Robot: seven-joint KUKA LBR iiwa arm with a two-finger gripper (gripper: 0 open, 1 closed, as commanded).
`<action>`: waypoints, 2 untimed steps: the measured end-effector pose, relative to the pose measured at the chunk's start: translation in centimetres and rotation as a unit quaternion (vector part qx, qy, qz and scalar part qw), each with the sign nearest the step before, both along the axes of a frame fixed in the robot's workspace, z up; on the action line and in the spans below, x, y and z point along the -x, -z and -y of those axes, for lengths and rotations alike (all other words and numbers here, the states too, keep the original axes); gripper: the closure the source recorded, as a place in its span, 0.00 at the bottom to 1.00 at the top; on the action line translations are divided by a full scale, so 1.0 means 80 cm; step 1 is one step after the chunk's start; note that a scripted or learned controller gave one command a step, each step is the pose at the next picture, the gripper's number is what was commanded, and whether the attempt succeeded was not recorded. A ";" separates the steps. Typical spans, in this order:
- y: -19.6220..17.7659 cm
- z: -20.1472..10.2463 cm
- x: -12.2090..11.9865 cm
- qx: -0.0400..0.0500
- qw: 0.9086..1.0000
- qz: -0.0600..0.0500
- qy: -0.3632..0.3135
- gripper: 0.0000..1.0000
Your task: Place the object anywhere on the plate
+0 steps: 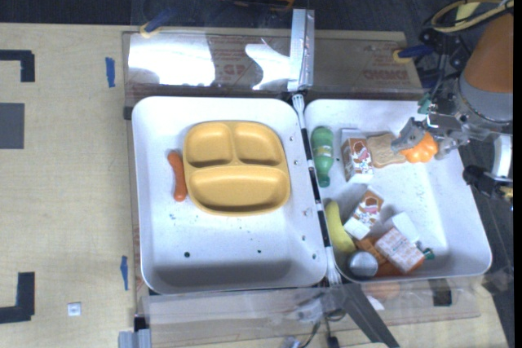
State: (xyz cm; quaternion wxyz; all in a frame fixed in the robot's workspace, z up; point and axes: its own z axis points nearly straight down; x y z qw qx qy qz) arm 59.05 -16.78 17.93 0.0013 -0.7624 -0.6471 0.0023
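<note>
Two bins are seen on the counter. The plate lies in the left bin, a carrot at its nine o'clock. The fingers are closed on an orange object at the right bin's one o'clock.

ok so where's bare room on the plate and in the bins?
All three wells of the yellow plate are bare. Left bin: open floor in front of the plate; an orange carrot hugs its left edge. Right bin: open floor right of center; crowded along the divider and front, and around the tool.
</note>
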 end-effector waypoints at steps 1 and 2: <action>-0.002 -0.110 -0.030 0.000 0.999 0.002 -0.049 1.00; -0.002 -0.282 -0.038 0.000 0.999 0.001 0.033 1.00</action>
